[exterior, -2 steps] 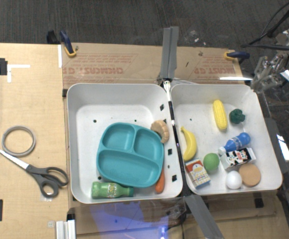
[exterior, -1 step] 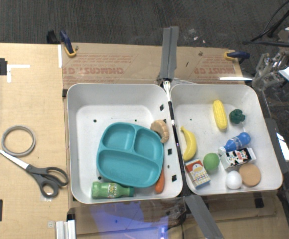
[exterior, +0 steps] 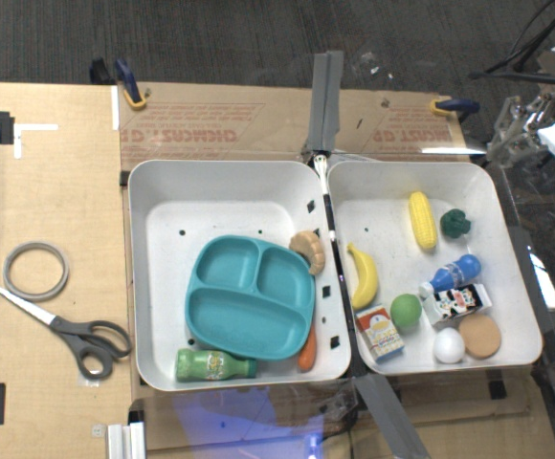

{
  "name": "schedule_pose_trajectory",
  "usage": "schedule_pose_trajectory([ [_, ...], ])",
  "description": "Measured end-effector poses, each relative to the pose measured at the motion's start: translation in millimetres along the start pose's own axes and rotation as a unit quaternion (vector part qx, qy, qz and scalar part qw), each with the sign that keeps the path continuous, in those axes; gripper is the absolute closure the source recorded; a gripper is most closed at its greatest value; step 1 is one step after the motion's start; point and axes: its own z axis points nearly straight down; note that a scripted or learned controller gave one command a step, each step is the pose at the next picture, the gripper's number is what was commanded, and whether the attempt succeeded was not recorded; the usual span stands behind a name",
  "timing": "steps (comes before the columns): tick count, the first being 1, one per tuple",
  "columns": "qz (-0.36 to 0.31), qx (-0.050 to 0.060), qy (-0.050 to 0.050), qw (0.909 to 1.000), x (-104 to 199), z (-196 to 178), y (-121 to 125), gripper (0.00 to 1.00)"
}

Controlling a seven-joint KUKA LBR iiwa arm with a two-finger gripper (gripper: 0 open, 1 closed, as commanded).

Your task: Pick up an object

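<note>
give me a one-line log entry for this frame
left bin: teal tray, green bottle | right bin: banana, corn, egg

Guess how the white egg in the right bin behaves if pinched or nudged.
The white egg looks smooth and rounded, so it would probably slip from a two-finger pinch. Nudged, it would likely roll, though the bin wall and the tan round object touching it should stop it quickly. Looks like a light toy.

Scissors (exterior: 72, 331) and a tape roll (exterior: 35, 269) lie left of the bins.
</note>
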Motion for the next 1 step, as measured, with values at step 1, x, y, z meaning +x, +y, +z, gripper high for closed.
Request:
schedule_pose_trajectory([
  [1, 0.001, 0.001, -0.003, 1.0, -1.6, -10.0, -0.5, 1.0],
])
